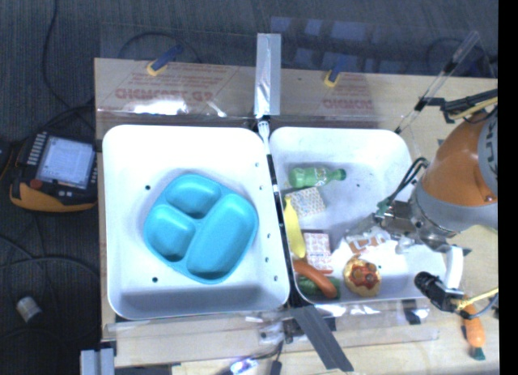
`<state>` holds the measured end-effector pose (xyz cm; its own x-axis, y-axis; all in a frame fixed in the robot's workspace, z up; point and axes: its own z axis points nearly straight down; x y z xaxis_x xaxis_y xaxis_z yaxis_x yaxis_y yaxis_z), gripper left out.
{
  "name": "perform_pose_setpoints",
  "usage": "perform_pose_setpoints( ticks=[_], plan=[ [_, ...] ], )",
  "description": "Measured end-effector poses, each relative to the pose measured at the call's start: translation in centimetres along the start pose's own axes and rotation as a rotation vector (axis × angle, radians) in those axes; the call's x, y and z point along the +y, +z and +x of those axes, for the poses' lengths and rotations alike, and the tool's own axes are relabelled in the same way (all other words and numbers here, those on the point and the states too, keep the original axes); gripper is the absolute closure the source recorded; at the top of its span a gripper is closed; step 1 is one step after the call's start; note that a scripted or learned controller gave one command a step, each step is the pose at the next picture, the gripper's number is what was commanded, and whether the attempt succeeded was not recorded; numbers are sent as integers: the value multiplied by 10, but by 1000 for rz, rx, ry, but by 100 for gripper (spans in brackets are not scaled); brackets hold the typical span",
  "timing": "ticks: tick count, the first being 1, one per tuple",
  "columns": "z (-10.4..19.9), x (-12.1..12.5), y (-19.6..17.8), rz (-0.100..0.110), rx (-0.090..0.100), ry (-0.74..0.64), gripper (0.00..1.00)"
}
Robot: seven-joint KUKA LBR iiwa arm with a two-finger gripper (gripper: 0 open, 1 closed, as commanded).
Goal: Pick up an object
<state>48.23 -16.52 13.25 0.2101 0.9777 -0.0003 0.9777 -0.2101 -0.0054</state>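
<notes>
Objects: a green bottle (317,176) and red-gold ball (363,276) lie in the right bin (388,142); the claw (387,223) hangs right of centre, grip unclear.

the right bin (388,142) holds a green bottle (317,176) lying on its side, a yellow banana (292,227), 2 patterned packets (311,221), a carrot (314,276) and a red-gold ball (363,276).

The claw (396,232) sits under the wrist, its tips too blurred to make out
</notes>
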Motion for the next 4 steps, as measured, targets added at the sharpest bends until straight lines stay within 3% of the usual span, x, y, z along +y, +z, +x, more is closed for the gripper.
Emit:
perform_pose_setpoints(
  ticks=[1, 2, 3, 4],
  plan=[
    [-1, 8, 43, -18, 6, 287, 0],
    [-2, 7, 35, -12, 6, 289, 100],
    [-2, 7, 34, -12, 6, 289, 0],
    [-1, 6, 26, -7, 8, 287, 100]
  ],
)
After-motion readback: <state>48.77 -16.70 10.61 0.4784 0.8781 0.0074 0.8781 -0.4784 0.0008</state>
